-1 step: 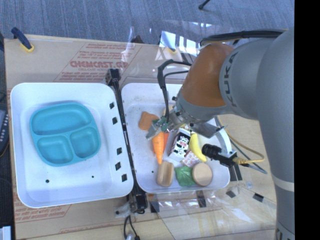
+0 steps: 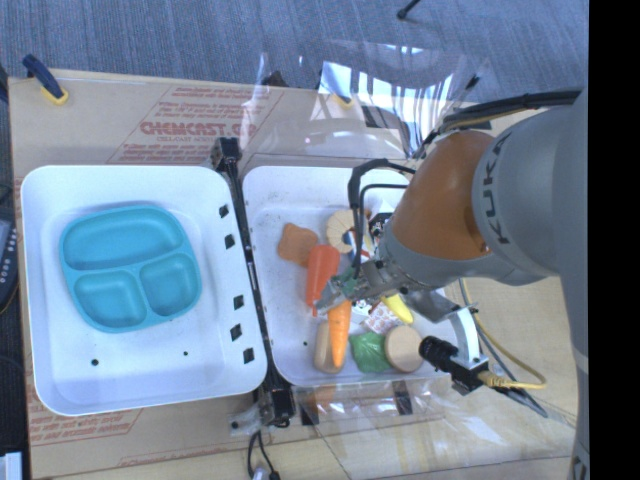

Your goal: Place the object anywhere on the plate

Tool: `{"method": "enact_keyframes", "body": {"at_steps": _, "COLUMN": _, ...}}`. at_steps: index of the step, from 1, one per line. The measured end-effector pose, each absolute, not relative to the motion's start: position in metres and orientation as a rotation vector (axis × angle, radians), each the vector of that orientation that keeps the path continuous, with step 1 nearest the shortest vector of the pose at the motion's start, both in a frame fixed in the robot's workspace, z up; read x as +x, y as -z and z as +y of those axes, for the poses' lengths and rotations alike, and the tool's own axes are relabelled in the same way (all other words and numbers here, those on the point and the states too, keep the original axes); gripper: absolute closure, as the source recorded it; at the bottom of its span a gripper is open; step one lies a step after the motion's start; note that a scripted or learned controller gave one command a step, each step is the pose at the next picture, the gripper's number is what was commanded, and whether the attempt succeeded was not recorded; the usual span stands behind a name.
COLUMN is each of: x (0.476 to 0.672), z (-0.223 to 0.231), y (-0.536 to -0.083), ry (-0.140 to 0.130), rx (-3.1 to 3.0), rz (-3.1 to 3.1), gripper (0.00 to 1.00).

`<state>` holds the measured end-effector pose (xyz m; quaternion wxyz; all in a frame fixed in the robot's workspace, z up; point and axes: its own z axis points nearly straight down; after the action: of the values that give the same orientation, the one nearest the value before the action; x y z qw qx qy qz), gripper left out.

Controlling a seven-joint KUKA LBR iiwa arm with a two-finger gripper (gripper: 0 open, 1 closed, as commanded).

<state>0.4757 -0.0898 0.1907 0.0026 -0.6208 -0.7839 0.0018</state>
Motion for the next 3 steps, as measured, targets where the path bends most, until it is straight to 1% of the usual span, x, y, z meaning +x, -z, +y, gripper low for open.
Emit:
{"method": "enact_keyframes", "body": {"at_steps": 1, "x": 0.476, "z": -0.09, "y": -0.191, "ry": -0.005, "rx": -1.947, "rz": -2.459, "gripper": 0.0}}
{"method": "enact_keyframes", "body": {"at_steps": 2, "x": 0.476, "z": -0.09, "y": -0.191, "ry": -0.005, "rx": -1.947, "rz": -2.459, "gripper": 0.0}}
{"method": "enact_keyframes", "body": {"at_steps": 3, "x": 0.608, "z": -0.068, "y": -0.206, "ry": 0.0, "rx": -2.11, "rz": -2.329, "gripper": 0.0}}
